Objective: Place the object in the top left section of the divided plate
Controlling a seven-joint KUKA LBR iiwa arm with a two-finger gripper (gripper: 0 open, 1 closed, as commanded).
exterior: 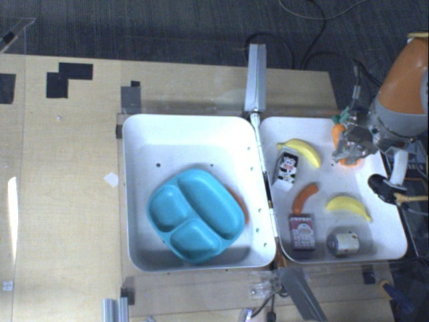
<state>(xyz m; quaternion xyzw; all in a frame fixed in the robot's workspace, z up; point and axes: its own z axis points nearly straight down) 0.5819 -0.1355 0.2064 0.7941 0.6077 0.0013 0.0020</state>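
A blue divided plate (196,213) with three sections lies tilted in the left bin (141,146). My gripper (353,144) hangs over the top right corner of the right bin (322,129). It is directly above an orange object (338,135), perhaps a carrot, whose ends show on either side of the gripper. The gripper body hides the middle of that object, so contact cannot be made out.
The right bin also holds two yellow bananas (303,151) (349,206), a small white and black item (287,168), a red-orange sausage (304,196), a dark red box (301,231) and a grey can (344,243). An orange sliver (239,205) shows at the plate's right edge.
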